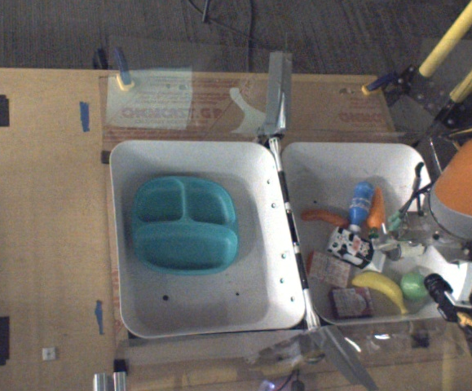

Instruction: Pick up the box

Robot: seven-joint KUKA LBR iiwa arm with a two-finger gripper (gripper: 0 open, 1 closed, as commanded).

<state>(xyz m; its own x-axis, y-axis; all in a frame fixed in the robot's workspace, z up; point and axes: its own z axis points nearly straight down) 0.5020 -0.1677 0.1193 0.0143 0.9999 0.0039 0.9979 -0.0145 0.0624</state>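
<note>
The claw hangs low in the right-hand white bin, and I cannot tell its state; the small brownish cardboard box lies near, wedged among a black-and-white cow-patterned toy and a yellow banana; it could easily snag a neighbour

The box, small, brownish and flat, is lying at the near wall of its bin, below and left of the gripper, apart from it.
</note>
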